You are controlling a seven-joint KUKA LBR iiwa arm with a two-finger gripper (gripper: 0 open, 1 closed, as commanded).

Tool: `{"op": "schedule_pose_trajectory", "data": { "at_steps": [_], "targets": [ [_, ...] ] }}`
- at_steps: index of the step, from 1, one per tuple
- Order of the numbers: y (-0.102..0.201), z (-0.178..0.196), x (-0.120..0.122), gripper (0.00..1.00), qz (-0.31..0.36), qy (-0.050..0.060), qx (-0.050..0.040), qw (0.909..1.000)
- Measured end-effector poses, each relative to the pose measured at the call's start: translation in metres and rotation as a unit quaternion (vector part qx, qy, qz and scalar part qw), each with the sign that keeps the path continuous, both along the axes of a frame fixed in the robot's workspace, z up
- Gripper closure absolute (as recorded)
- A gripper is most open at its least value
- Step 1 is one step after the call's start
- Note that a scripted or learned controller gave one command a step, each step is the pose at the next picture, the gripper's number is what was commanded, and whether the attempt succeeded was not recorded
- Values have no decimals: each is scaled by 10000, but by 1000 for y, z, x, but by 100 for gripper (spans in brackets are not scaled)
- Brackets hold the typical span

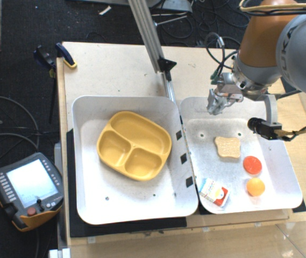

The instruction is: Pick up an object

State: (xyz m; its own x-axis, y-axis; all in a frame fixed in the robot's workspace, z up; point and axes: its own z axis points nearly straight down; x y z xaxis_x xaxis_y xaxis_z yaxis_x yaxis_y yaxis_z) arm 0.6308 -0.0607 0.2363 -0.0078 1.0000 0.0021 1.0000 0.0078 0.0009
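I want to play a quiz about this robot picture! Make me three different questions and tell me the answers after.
1. True or false: the yellow tray lies in the left bin.
2. Which thing is nearest the end effector? A) orange ball B) bread slice C) small carton
3. Fill in: the red round thing lies in the ___ bin.

Key: 1 true; 2 B; 3 right.

I'm running this in a robotics lab: a plain wooden bench stands on dark carpet strewn with loose cables, a teach pendant lies by the bench's left side, and an aluminium camera mast rises between two white bins.
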Motion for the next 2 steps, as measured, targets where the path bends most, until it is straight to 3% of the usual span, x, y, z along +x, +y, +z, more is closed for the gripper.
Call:
{"op": "schedule_pose_trajectory", "data": {
  "at_steps": [2],
  "targets": [
    [109, 2, -41, 100, 4, 17, 0, 10000]
  ]
}}
